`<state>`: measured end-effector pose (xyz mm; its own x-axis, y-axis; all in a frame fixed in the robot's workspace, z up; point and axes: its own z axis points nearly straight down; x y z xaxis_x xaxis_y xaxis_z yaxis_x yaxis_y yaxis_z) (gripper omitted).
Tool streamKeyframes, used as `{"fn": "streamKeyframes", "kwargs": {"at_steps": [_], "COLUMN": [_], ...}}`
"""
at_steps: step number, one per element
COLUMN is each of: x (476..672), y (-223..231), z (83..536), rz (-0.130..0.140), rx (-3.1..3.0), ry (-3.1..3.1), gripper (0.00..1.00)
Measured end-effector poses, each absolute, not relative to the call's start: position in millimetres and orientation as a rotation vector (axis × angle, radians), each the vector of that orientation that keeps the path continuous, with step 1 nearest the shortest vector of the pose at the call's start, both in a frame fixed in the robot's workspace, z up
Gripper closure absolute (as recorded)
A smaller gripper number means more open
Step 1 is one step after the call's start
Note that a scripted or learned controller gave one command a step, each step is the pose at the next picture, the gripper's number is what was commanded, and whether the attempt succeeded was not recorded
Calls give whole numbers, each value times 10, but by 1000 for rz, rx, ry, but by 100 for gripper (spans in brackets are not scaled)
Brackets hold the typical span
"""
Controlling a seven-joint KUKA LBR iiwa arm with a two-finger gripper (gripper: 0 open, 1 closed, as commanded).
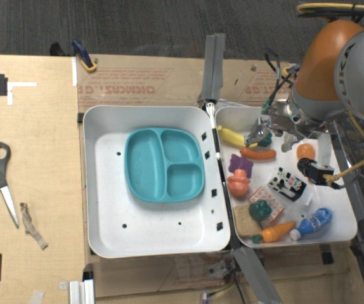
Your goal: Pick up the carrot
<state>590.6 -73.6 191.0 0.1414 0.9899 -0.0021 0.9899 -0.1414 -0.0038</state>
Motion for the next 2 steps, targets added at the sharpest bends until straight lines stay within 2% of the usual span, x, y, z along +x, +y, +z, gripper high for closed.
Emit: {"fn": "streamKeyframes", "kwargs": {"at_steps": [1, 2], "x": [5842, 5969], "y": [-1020, -1807], "z": [1346, 1316], "rz": [7, 3], "rx": [-2431, -2447], "ry": [-1986, -1970], "gripper": [0, 0]}}
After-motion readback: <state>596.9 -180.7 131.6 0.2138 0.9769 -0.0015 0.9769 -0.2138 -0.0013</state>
